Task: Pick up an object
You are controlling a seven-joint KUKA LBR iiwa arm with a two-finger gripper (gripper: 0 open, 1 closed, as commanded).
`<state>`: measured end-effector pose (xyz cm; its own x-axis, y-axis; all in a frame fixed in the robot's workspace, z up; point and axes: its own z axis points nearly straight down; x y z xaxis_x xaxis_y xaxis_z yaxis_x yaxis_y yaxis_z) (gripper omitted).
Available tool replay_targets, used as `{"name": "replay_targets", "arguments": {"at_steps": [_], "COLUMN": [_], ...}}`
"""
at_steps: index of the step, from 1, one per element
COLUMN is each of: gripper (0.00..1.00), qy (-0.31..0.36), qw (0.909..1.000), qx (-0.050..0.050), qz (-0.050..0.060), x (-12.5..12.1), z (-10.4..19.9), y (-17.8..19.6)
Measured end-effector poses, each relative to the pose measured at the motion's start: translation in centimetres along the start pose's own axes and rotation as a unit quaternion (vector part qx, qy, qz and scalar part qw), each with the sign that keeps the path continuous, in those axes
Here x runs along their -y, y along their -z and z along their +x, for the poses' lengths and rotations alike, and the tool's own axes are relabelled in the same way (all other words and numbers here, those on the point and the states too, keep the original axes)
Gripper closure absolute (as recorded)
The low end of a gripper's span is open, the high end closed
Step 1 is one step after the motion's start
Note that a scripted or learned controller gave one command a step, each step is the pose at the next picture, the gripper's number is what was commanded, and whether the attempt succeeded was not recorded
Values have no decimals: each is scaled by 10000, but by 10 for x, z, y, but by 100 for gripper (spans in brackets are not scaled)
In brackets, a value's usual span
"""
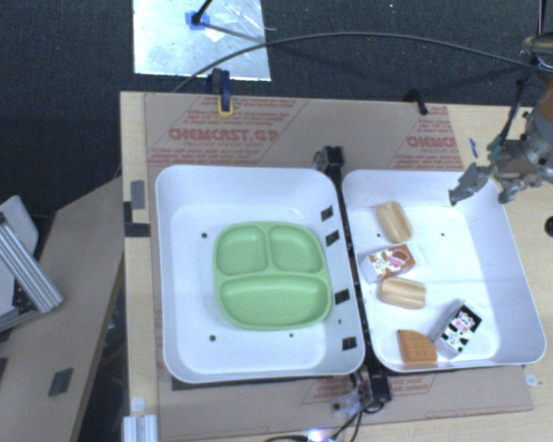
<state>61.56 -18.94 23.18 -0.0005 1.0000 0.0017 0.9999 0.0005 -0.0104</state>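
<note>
The arm (551,109) enters from the right edge, wrist lowered, its gripper (487,185) pointing down-left with the two fingers apparently spread apart.

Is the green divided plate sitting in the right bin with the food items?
No, the green plate lies in the left bin, apart from the food.

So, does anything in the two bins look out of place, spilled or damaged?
Nothing stands out. The green tray lies flat in the left bin. The five small items lie apart in the right bin, none spilled or visibly damaged. The gripper is above that bin's far right corner.
</note>
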Motion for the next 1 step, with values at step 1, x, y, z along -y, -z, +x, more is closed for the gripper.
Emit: {"name": "replay_targets", "arguments": {"at_steps": [1], "gripper": [0], "qy": [16], "qw": [10000], "qx": [13], "qz": [-63], "x": [-2], "z": [1], "y": [8]}}
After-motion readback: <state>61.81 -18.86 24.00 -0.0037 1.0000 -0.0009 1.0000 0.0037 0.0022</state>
